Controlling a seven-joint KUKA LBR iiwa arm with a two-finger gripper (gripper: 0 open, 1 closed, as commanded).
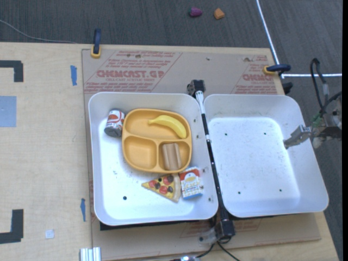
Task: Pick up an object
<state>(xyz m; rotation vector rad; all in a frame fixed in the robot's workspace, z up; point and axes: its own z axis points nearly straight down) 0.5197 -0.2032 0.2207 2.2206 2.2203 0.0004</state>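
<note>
Across the two shallow white bins, the metal two-finger gripper [296, 137], its grip state impossible to tell, sits at the right bin's edge while the yellow plastic banana [168, 125] lies far left, in the orange divided tray [132, 148].

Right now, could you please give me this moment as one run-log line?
claw: at right bin right rim | left bin: yellow tray with banana, can, pizza slice, carton

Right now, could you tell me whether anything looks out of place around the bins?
Two small items, one purple and one orange, lie on the floor beyond the bench. The can lies tipped beside the yellow tray.
</note>
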